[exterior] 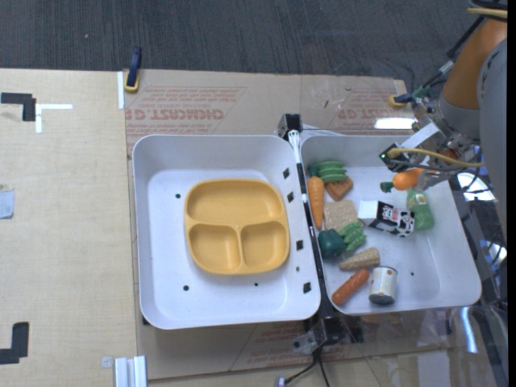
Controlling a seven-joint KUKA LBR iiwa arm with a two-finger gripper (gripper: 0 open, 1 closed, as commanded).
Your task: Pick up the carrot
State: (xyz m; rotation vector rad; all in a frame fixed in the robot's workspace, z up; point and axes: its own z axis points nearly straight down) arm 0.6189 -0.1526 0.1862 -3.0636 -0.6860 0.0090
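I can't tell how far the gripper point(408, 168) is open; its tip is hard to make out over the right bin point(451, 290). A small orange piece point(405, 179) with a green end sits right at it, gripped or not I can't say. The carrot point(315, 201) lies well apart, on the view's left of it; a second carrot point(349, 287) lies farther, lower left.

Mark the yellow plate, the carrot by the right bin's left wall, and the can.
yellow plate point(234, 203), camera view, upper compartment floor.
carrot point(315, 202), camera view, mid orange body.
can point(383, 286), camera view, its side.
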